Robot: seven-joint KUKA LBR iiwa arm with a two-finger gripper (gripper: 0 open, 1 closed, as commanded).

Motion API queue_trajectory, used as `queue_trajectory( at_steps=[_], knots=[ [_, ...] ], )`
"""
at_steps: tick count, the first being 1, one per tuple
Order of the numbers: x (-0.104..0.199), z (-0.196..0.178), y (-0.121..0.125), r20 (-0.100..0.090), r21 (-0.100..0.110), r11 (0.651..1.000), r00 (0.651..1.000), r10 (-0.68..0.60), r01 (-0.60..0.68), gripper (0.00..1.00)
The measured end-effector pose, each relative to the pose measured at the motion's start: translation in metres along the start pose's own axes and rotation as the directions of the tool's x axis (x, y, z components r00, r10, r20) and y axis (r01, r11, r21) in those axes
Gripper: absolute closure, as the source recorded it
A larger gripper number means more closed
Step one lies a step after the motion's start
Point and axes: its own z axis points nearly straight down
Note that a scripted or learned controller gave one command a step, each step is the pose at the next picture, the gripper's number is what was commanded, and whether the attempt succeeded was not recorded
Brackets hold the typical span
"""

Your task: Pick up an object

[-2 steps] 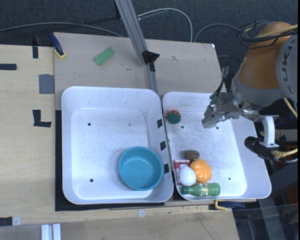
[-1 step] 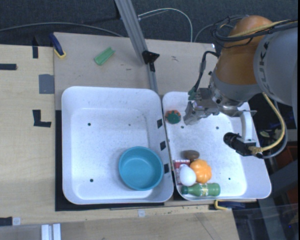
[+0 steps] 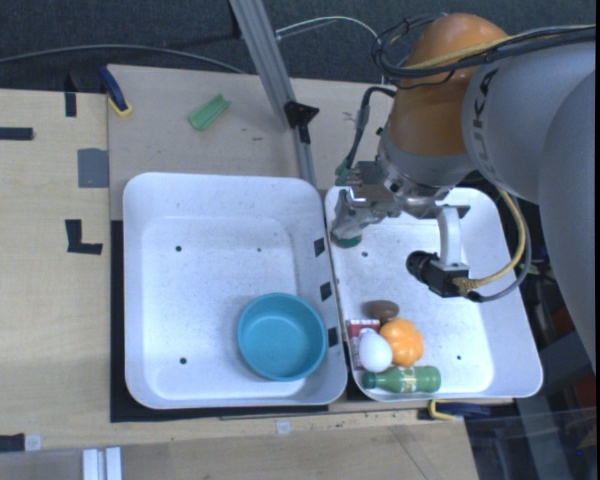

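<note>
Two bins side by side on bench; arm enters from right.
Left bin (image 3: 160, 208): bowl (image 3: 281, 335) in its near right corner. Right bin (image 3: 500, 358): items clustered at near left corner — egg (image 3: 375, 352) touching orange (image 3: 402, 341) on its right, bottle (image 3: 405, 379) lying in front of both, rounded object (image 3: 383, 310) just behind them. Gripper (image 3: 348, 230) over right bin's far left corner.
</note>
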Motion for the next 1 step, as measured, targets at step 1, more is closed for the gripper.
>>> queue_trajectory(
  at_steps=[1],
  knots=[
    [0.0499, 0.0222, 0.0205, 0.001, 0.002, 1.000, 1.000, 0.001, -0.001, 1.00]
  ],
)
